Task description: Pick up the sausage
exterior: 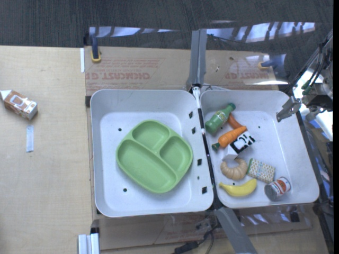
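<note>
Sausage, a small reddish-orange piece, lies in the right bin, partly tucked between the green bottle and the carrot, well apart from the claw and off to its left in the camera view. That claw hangs at the bin's upper right corner with nothing between its fingers; how wide they stand cannot be told. Below and left of the claw sit a black-and-white tag, a croissant, a patterned packet, a banana and a can. Farther left, the other bin carries a green divided plate. A small carton rests on the tabletop at the far left.
</note>
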{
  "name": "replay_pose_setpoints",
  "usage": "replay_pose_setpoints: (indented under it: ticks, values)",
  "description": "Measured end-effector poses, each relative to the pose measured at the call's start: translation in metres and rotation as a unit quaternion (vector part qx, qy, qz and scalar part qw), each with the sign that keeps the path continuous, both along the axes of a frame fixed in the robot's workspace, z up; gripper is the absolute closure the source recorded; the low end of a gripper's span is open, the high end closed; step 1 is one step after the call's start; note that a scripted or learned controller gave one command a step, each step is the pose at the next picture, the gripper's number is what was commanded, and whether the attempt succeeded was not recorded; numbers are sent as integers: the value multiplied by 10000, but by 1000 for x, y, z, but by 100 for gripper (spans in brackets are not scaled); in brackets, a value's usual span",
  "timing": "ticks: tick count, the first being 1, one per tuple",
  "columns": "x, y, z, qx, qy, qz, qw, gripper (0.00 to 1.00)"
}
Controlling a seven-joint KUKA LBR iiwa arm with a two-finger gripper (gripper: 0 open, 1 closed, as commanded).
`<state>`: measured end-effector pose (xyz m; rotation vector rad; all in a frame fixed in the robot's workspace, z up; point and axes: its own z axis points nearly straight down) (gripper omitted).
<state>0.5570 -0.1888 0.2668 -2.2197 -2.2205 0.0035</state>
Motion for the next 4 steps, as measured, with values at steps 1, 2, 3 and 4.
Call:
replay_pose_setpoints:
  ticks: [1, 2, 3, 4]
  values:
    - [35, 29, -144, -14, -77, 831, 9965, 0]
    - [66, 78, -175, -2, -18, 1534, 9882, 0]
    - [66, 76, -165, -6, -23, 1516, 9884, 100]
    - [102, 134, -75, -8, -16, 715, 9974, 100]
